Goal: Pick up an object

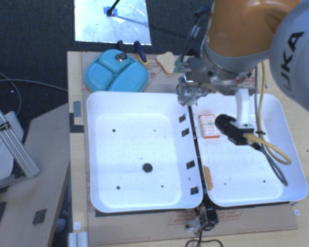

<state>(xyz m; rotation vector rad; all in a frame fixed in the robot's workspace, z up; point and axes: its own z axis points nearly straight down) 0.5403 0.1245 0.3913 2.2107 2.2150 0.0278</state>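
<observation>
A small red and white box (209, 126) lies in the right bin (278, 189), close to the divider at the back. An orange-brown piece (207, 177) rests against the divider nearer the front of that bin. In the left bin (100, 138) a small dark round object (147, 167) sits in the front half. My gripper (187, 94) hangs over the back end of the divider between the bins, a little behind and left of the red and white box. Nothing shows between its fingers.
Behind the left bin lies a blue lidded container (116, 73), with a tan piece (166, 62) to its right. A shiny sheet (112, 14) lies further back. The arm's large orange and grey body (247, 19) overhangs the back of the right bin.
</observation>
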